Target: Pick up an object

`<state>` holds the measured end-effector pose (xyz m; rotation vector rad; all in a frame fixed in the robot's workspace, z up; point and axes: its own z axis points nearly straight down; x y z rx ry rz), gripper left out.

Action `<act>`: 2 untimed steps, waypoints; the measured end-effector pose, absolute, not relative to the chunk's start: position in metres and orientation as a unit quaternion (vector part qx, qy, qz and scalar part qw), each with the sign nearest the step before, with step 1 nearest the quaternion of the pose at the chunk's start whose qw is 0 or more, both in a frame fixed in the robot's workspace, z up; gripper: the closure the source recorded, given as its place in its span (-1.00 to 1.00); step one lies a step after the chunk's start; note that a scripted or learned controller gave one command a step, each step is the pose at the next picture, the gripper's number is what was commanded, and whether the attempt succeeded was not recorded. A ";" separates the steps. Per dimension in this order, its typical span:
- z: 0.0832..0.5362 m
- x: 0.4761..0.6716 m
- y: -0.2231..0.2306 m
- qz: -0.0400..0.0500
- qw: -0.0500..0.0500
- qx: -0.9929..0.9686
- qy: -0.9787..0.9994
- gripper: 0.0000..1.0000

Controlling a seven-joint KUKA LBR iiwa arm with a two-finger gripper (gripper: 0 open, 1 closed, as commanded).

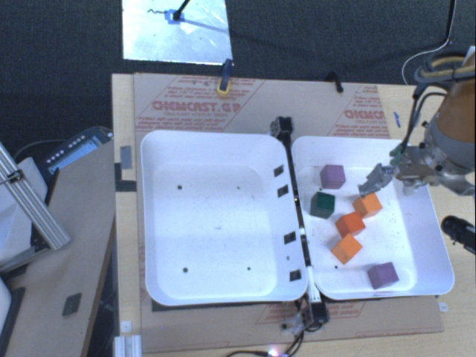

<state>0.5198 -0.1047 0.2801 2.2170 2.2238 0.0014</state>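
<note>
- The gripper (377, 178) hangs over the right bin (428, 236), reaching in from that bin's right edge, with the grey arm (454, 136) rising behind it.
- Whether the claw is spread or clenched, I cannot tell; it is a small grey blur at this angle, and no block shows between its tips.
- Right beneath and just beside its tip sits an orange block (367, 205), a small cube tilted on the bin floor, about mid-bin and nearest of all to the claw.
- Whether the claw touches that block cannot be told from here.
- A second, redder orange block (350, 224) lies just beside it, toward the bin's near edge.
- A third orange block (346, 248) comes next in line, further toward the near edge, a shade lighter.
- A dark green block (323, 204) sits close to the bin's left wall, by the divider between the two bins.
- A purple block (332, 175) rests toward the far edge, just above the green one.
- Another purple block (382, 274) sits by the near edge, toward the right corner, well apart from the rest.
- The left bin (160, 199) lies alongside, its white wall touching the divider clips.
- Both bins rest on a brown board (193, 103) printed with red lettering.
</note>
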 end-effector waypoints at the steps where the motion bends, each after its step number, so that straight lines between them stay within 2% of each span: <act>1: 0.178 0.567 -0.041 -0.001 -0.003 0.703 0.711 -1.00; 2: 0.195 0.567 -0.046 0.001 0.001 0.706 0.708 1.00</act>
